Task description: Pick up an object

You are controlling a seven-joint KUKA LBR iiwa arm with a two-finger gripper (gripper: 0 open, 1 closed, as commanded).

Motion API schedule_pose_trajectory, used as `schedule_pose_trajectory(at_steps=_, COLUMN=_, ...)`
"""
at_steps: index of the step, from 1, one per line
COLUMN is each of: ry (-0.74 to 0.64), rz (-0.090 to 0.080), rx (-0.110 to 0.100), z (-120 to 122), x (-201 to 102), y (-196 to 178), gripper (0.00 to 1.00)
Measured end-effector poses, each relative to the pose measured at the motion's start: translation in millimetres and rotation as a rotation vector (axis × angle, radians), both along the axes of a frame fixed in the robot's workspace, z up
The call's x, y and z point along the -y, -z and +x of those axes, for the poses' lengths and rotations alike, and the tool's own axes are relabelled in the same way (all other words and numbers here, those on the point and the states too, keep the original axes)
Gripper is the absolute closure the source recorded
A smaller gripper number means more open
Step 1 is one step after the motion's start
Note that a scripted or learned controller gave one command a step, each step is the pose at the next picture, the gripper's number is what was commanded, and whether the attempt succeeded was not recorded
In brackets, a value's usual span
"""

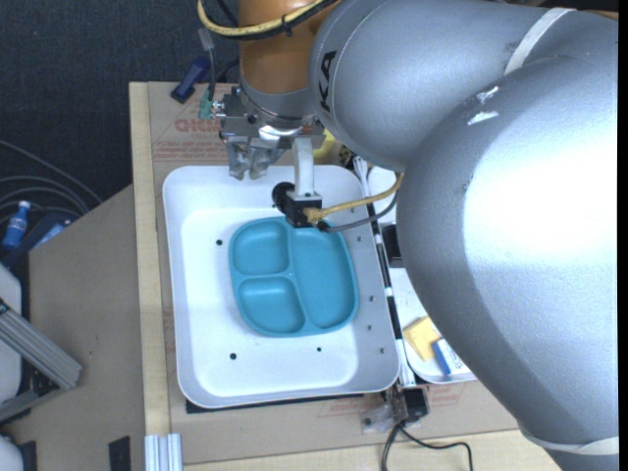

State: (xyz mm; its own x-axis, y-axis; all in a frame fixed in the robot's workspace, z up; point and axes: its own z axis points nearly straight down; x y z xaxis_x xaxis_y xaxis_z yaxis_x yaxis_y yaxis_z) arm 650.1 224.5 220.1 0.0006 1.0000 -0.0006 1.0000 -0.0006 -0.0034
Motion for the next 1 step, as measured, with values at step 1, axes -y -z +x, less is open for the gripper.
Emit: schedule_pose_trajectory(at_steps=1, ry=-0.002, rz=0.001, rx=0.004, z=15.3, x=-0.5, y=-15.1, gripper=1.00)
